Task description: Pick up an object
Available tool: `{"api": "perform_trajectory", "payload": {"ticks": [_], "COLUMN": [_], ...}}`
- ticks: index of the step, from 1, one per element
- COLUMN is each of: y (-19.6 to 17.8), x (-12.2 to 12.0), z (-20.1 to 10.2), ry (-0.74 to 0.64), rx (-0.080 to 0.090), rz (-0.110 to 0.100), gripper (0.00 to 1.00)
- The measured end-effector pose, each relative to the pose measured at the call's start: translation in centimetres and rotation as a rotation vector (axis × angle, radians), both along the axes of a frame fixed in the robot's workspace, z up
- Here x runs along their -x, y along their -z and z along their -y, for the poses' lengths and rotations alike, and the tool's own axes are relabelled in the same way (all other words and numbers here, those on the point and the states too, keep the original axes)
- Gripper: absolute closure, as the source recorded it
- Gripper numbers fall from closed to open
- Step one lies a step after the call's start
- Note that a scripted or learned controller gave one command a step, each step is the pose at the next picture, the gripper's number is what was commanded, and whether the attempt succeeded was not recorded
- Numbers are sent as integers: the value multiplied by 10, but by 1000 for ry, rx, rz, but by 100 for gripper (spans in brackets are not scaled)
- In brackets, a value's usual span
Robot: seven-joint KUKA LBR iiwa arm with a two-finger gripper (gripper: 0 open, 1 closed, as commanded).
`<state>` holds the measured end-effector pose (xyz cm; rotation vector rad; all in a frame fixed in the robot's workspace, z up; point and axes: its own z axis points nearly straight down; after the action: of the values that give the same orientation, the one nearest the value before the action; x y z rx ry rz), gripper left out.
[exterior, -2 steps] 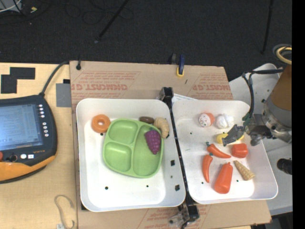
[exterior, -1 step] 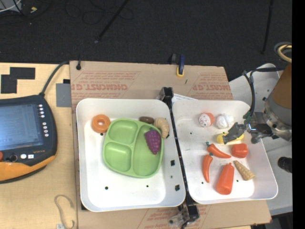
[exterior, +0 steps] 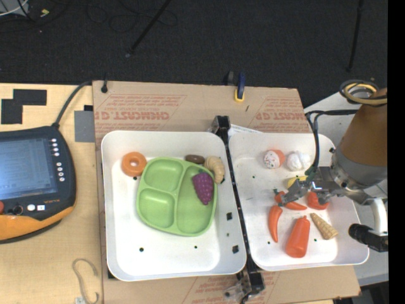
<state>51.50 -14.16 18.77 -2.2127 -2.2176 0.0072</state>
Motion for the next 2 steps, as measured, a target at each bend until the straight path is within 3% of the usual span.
{"api": "perform_trajectory", "payload": {"ticks": [2], "y": [102], "x": [-4], "z": [-12], "ry": [2], "rx": [2], "rz": [6], "gripper": [0]}}
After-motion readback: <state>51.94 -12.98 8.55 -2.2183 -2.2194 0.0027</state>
